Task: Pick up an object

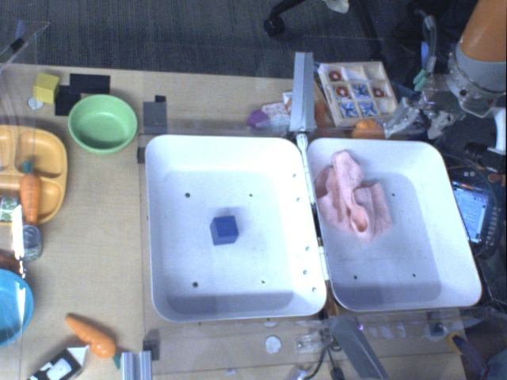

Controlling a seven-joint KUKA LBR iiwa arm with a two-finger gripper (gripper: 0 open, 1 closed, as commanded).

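A small blue cube (224, 229) lies near the middle of the left bin (170, 283). A crumpled pink cloth (352, 198) rests in the back left part of the right bin (444, 279). My gripper (420, 117) hangs at the back right corner of the right bin, just beyond its far rim. It is well apart from the cloth and far from the cube. Above it, the arm's orange band (485, 30) runs out at the top right corner.
A green bowl (102, 123), a yellow tray (36, 172) with a carrot, a blue plate (12, 307) and another carrot (93, 336) sit left of the bins. A patterned box (356, 92) lies behind the right bin. A metal divider (301, 93) stands between the bins.
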